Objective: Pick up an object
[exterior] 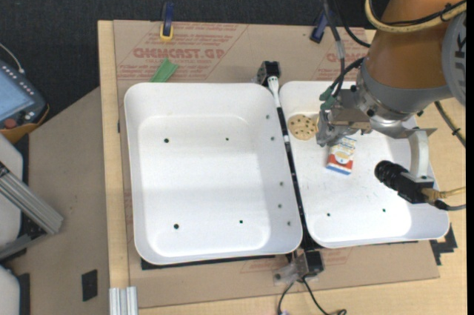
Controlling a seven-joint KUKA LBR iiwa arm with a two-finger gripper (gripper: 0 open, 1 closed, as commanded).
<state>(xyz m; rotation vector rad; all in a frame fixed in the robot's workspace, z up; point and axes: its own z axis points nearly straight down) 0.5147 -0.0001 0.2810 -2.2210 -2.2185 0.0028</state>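
White bins, 2: left bin [200, 180], right bin [370, 228]. Right bin: 1 cookie [299, 126], 1 carton [341, 156]. 1 claw [330, 133] just beside carton, grip indeterminate.

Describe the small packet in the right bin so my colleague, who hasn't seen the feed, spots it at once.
Take the right bin of the two white ones. Near its middle, just below the tool, lies a small packet. It is boxy, white with red and blue, unlike the round tan speckled biscuit nearer the left bin.
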